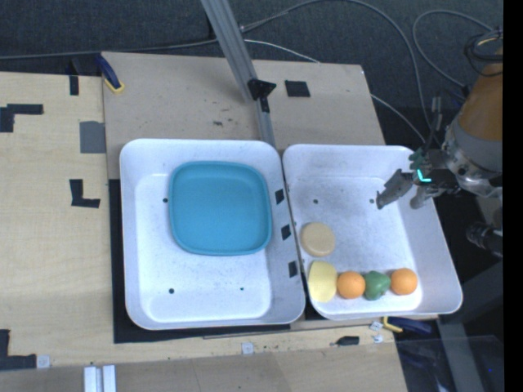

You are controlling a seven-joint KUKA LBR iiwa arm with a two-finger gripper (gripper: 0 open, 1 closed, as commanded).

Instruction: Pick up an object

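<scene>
Several small items lie in the right bin (359, 166). A round beige piece (317, 238) sits left of centre. Along the front wall, left to right, are a yellow piece (322, 281), an orange ball (350, 285), a green piece (376, 284) and a second orange ball (403, 281). My gripper (402, 194) hangs above the bin's right side, behind those items and well apart from them. It is open, and nothing sits between its two dark fingers.
The left bin (143, 243) holds a square blue plate (220, 207). A grey metal post (237, 47) slants down to the back edge between the bins. Cables (392, 31) trail over the dark floor at the back right.
</scene>
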